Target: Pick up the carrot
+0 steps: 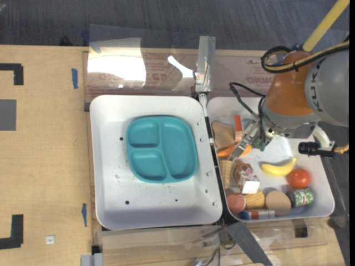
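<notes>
The arm (310,87) reaches in from the right and bends down over the right bin (327,204), its orange band sitting above the wrist. The claw (244,147) is low in the upper left part of that bin, pointing toward the divider between the two bins. Its fingers are down around the carrot (228,150), a slim orange piece lying at a slant just beside the bin's left wall; the fingers look pinched on the carrot's right end, though the carrot rests low in the bin and I cannot tell whether it is lifted off the floor.

Just above the carrot lies a tan slice of bread (222,131), and a thin orange stick (237,126) stands close to the wrist. Below the claw sits a small clear packet (244,173) with something brown inside. Further right lie a banana (278,167) and a tomato (299,178) (the two nearly touch). Along the bin's near edge are a pink round item (236,202), a waffle cone (255,198), a brown potato (277,200) and a green can (302,197).

The left bin (105,204) holds a teal divided plate (162,148) in its middle. Both bins rest on the bench (44,159).
</notes>
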`<state>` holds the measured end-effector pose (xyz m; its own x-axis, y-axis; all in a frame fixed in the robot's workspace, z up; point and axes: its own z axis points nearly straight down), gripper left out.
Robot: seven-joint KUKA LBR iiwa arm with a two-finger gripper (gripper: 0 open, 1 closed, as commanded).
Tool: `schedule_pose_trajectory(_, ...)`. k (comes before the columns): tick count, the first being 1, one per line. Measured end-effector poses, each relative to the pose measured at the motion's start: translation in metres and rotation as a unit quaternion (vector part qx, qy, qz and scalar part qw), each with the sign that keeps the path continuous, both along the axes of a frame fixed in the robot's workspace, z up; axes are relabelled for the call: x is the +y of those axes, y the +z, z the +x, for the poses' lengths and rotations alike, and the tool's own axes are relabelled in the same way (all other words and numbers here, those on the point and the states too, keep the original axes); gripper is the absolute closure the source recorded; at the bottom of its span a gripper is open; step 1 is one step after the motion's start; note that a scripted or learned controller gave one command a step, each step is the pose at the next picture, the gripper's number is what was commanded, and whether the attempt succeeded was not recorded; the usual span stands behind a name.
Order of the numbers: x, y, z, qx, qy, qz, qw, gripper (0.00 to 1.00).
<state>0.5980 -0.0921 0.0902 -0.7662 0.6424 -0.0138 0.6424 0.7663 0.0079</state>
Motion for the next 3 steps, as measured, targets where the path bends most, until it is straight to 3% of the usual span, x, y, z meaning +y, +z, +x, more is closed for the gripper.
schedule_pose_trajectory(1, 0.0, 0.013, 0.002, -0.004, 0.001, -0.001, 1.0, 1.0)
schedule_pose_trajectory(2, -0.002, 0.054, 0.008, 0.004, -0.088, 0.0018, 0.9961, 1.0)
schedule_pose_trajectory(3, -0.013, 0.175, 0.051, 0.0, -0.16, 0.0023, 0.987, 1.0)
